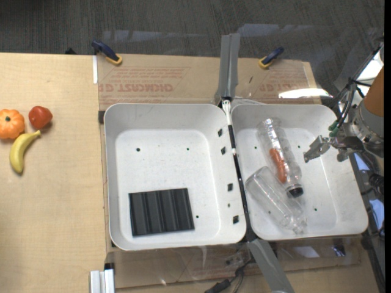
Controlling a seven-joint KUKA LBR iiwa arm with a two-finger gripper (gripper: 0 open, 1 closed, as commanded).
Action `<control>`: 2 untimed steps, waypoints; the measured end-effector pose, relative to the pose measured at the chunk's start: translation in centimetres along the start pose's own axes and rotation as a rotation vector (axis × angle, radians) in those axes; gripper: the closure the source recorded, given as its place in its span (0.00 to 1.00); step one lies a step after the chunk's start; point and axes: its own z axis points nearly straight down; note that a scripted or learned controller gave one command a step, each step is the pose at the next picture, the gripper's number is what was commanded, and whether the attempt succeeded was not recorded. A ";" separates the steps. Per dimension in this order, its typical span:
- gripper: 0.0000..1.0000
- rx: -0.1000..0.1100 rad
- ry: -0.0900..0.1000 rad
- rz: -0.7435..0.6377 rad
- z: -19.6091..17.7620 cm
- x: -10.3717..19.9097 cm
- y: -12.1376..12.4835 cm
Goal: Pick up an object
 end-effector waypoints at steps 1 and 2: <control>0.00 0.001 0.000 0.067 10.8 4.7 0.9; 1.00 0.000 0.000 0.072 9.9 4.6 0.9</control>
